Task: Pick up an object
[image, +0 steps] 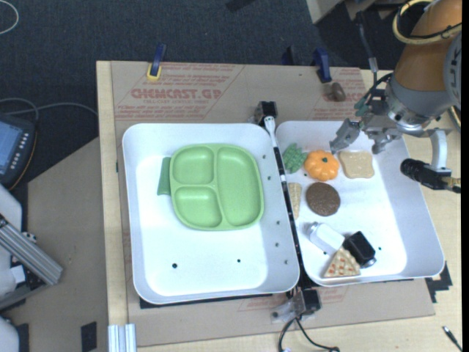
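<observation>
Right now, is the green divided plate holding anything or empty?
Empty. The green divided plate lies flat in the left bin, and all three of its compartments show bare green. The toy food sits in the right bin.

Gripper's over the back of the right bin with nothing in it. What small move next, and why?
Probably a short descent straight onto the slice of toast. The gripper hangs open just above it, its fingers spread either side of the toast's far edge, and nothing sits between them. The orange pumpkin lies close beside it, so keep the drop vertical to avoid nudging that.
</observation>
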Available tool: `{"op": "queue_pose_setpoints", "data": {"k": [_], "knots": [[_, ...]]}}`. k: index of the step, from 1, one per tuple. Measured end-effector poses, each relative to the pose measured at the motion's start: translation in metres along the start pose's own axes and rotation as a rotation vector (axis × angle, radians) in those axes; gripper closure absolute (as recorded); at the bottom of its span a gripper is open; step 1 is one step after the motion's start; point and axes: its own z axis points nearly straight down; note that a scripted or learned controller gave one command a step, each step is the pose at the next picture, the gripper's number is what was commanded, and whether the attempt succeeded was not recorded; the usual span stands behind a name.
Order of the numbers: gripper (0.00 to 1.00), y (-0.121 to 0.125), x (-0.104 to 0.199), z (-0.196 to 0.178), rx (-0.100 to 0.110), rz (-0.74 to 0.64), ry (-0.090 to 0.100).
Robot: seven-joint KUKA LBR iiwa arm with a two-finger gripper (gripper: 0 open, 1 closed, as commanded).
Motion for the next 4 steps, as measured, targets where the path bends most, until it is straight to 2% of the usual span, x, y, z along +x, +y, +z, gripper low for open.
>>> {"op": "queue_pose_setpoints", "data": {"k": [1, 3, 4], "knots": [[0.00, 0.003, 0.000, -0.010, -0.015, -0.002, -0.002], [0.00, 0.001, 0.000, 0.090, -0.016, -0.002, 0.005], [0.00, 0.008, 0.003, 0.096, -0.029, -0.006, 0.005]]}}
